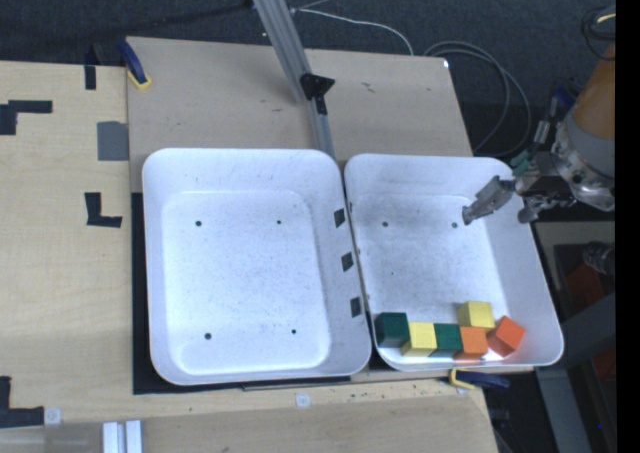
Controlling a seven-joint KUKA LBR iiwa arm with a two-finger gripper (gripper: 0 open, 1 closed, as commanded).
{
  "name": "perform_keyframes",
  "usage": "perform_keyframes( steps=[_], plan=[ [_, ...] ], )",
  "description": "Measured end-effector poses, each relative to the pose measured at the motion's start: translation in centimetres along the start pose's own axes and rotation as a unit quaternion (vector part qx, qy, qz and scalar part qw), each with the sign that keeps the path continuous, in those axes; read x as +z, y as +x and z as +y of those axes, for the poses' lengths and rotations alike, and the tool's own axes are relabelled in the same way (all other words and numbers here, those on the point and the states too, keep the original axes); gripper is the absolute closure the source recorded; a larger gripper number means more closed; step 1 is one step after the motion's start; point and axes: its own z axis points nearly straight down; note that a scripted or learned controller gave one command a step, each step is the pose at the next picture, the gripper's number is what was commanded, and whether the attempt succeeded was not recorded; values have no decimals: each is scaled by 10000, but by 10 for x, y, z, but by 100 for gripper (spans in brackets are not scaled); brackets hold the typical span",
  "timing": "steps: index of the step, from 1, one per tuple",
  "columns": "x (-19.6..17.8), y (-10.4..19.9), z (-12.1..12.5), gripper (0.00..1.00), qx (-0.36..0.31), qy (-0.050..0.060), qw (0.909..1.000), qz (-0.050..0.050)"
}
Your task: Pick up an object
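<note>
Blocks in green, yellow and orange sit bunched against the near wall of the right bin. Above that bin's far right edge hangs the gripper, nothing in its grasp; whether it is open or closed cannot be told.

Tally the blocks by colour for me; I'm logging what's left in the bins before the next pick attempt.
Green blocks: 2
Yellow blocks: 2
Orange blocks: 2
Total: 6, all clustered at the near edge of the right bin.
</note>
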Motion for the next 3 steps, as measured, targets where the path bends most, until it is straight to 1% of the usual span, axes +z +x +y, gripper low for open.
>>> perform_keyframes(
  steps=[1, 2, 3],
  plan=[
    [26, -10, -26, 0, 12, 18, 10000, -3],
    [15, -9, -24, 100, -6, 4, 10000, -1],
    [39, 18, -2, 100, -10, 14, 10000, 2]
  ],
)
